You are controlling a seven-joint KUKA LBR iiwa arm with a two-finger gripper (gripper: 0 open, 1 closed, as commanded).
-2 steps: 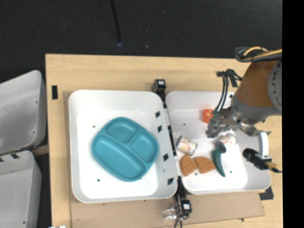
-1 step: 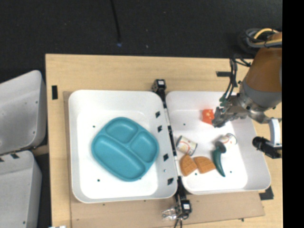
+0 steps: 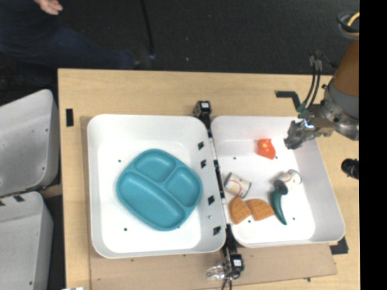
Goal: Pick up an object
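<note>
Wooden bench, arm reaching over right bin, tool above red object

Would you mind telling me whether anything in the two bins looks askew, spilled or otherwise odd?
Nothing looks spilled or damaged. The teal tray lies askew in the left bin, and the small can lies tipped on its side in the right bin.

Open floor is left along the back and right of the right bin, while its front is crowded by a small can, what seem two toast pieces and a teal tool.
</note>
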